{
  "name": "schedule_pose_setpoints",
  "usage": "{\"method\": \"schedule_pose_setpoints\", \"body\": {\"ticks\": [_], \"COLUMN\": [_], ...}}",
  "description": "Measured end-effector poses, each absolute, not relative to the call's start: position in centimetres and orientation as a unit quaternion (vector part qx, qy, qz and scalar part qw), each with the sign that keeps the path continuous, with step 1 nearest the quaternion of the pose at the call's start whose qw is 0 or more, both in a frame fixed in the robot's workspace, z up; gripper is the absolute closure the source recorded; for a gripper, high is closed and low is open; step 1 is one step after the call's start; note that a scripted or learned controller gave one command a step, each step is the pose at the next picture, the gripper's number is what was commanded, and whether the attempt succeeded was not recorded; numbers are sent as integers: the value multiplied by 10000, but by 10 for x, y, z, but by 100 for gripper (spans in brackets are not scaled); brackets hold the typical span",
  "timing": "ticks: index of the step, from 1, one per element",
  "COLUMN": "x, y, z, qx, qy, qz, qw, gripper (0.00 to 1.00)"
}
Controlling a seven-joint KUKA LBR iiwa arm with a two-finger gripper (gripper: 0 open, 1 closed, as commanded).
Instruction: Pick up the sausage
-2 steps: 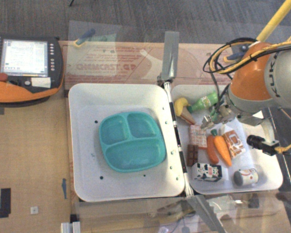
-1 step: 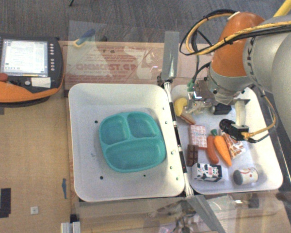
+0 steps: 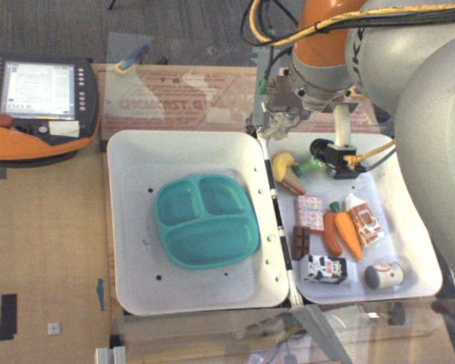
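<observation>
The sausage (image 3: pixel 331 233) is a short reddish-orange piece lying in the right bin (image 3: pixel 409 203), pressed against the left side of an orange carrot (image 3: pixel 349 237). My gripper (image 3: pixel 273 126) hangs over the far end of the wall between the two bins, well up and to the left of the sausage. Nothing shows in it. The grey arm with its orange band (image 3: pixel 330 14) comes in from the upper right.
A teal divided plate (image 3: pixel 206 220) lies in the left bin (image 3: pixel 129 203). The right bin also has a banana (image 3: pixel 283 161), cone (image 3: pixel 292 182), pink box (image 3: pixel 310 212), chocolate bar (image 3: pixel 300 242), milk carton (image 3: pixel 324 269), can (image 3: pixel 383 275) and snack packet (image 3: pixel 366 224).
</observation>
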State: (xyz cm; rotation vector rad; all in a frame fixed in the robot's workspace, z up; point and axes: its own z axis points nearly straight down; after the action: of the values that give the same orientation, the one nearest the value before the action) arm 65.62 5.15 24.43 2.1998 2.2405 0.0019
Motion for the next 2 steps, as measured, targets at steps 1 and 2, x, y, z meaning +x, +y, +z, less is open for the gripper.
{"method": "schedule_pose_setpoints", "body": {"ticks": [1,2], "x": [636,667], "y": [127,192], "z": [234,262], "qx": [7177,5088], "qy": [6964,8609], "qz": [-10,15], "qw": [-7,19], "gripper": [100,100]}}
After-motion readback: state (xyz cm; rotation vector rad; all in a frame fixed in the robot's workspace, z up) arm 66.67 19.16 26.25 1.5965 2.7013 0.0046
